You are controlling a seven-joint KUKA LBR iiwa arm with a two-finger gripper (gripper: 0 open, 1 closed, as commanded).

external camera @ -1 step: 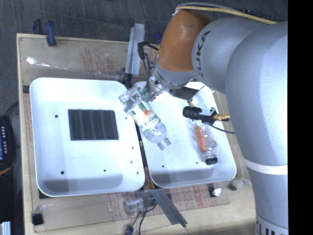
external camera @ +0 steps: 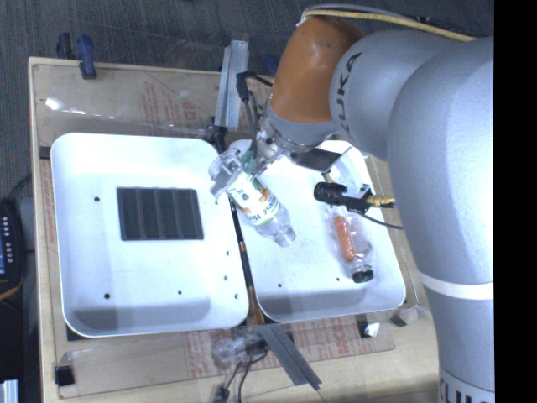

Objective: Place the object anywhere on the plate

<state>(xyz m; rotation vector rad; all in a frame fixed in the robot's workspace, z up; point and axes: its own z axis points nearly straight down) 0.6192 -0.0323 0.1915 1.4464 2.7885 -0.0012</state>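
The grey arm [external camera: 419,133] reaches in from the right, its orange band [external camera: 315,61] above the wrist. The gripper [external camera: 228,173] sits over the seam between the two white bins, at the upper end of a clear plastic bottle [external camera: 264,212] that lies slanted in the right bin [external camera: 319,305]. A second bottle with orange contents [external camera: 351,242] lies near that bin's right wall. The left bin [external camera: 75,225] holds a dark ribbed plate [external camera: 159,213]. Both bins rest on the bench [external camera: 126,99].
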